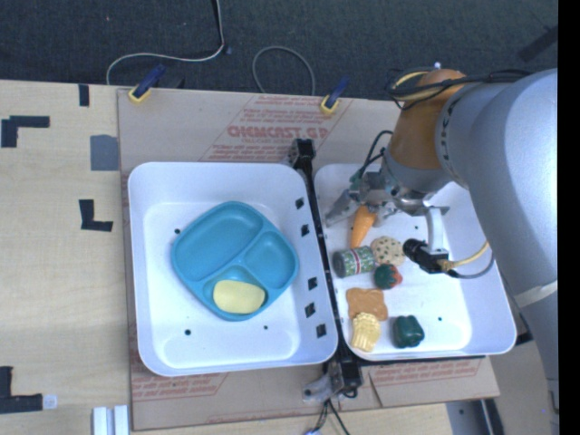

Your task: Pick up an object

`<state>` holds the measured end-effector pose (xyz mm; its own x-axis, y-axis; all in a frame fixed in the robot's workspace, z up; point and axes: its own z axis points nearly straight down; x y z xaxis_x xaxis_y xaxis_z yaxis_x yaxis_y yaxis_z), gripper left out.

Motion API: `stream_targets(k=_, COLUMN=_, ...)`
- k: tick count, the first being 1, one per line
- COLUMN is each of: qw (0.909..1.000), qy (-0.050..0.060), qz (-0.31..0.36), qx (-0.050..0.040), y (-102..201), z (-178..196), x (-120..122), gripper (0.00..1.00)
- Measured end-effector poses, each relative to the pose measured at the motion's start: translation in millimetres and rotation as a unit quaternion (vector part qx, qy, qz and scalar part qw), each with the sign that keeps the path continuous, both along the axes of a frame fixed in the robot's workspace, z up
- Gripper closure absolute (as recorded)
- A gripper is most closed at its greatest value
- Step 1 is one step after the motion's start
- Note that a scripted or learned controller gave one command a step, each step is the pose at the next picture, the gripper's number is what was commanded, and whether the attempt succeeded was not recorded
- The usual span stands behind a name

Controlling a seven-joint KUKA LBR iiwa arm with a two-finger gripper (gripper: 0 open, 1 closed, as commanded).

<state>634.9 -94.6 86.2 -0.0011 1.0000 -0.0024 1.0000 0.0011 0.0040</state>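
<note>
The tool (362,205), its spread impossible to tell, hangs over the small orange carrot (362,227), probably light, rigid, slippery plastic, best pinched mid-body

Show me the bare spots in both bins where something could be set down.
Left bin: bare floor rings the blue plate, widest along the near edge and the far left corner. Right bin: bare floor toward its right wall, right of the green toy. It is crowded at its left, where the carrot, can, cookie and corn cluster under the pincer.
</note>
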Motion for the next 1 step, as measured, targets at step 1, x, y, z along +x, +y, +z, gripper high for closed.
stream_targets(k=1, qw=1.0, qy=0.0, qz=0.0, qx=-0.0002, y=-0.6, z=9.8, x=0.6, gripper=1.0)
